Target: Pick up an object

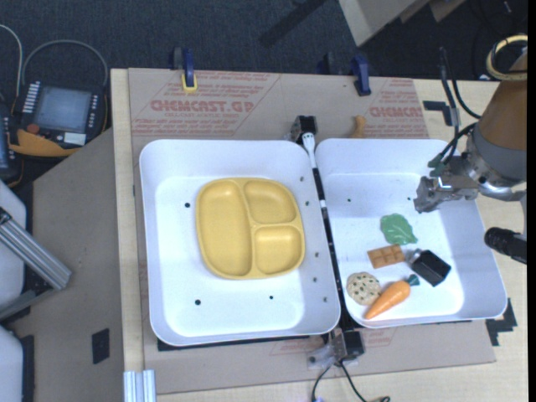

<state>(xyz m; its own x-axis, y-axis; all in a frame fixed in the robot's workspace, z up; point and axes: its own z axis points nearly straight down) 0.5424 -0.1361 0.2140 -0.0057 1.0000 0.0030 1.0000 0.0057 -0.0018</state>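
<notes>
Hovering over the upper right part of the right bin [469, 304], the claw [431, 193] carries nothing that can be seen, and whether it is open or closed cannot be told from this slanted view. By the look of things the pick has not been made: every small item lies on the bin floor, apart from the claw. Closest to it is the green leaf [398, 228], just below and to its left; beneath that sit the brown cracker [386, 256], the black block [431, 267], the cookie [363, 286] and the carrot [389, 299], clustered toward the bin's near edge, the carrot's green top just beside the block. Choosing one, descending, closing and lifting all appear left to do. The count on the desk [209, 99]: two white bins, five small items, one of each kind, all in the right bin, and one yellow tray [248, 226] with three compartments in the left bin [167, 224].
</notes>
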